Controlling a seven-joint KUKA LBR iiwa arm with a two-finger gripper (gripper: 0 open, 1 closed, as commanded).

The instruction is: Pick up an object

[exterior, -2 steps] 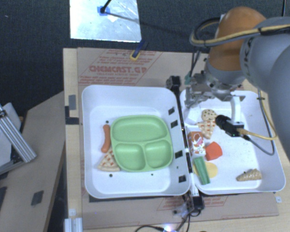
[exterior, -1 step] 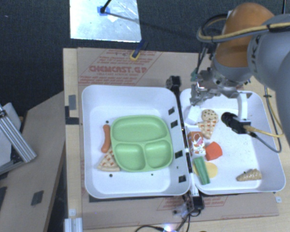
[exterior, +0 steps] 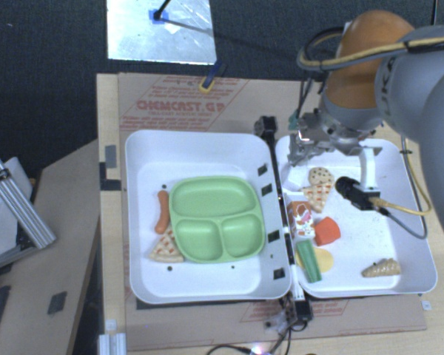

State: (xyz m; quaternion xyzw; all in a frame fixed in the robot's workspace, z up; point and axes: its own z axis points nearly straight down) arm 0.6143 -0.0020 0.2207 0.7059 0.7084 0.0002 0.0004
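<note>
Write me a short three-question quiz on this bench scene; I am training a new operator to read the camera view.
1. True or false: the green three-compartment plastic tray lies in the right white bin.
2. Which toy lies directly beside the tray's left edge? A) the orange-red sausage B) the green stick C) the red-orange block
3. Fill in: the arm's gripper is over the ____ white bin's far end.

Key: 1 false, it lies in the left white bin; 2 A; 3 right.
</note>
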